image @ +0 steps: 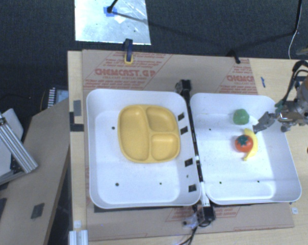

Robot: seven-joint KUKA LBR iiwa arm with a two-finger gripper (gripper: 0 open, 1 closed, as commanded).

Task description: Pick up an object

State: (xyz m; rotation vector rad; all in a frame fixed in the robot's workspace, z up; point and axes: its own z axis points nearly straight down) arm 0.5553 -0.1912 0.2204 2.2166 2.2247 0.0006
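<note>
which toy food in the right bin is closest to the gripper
The green round toy, just left of the gripper; the tomato and banana lie lower.

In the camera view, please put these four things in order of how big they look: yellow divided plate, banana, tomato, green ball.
1. yellow divided plate, clearly the largest.
2. banana, partly hidden behind the tomato, so its rank is unsure.
3. tomato and green ball look about alike; I cannot rank them.
</note>
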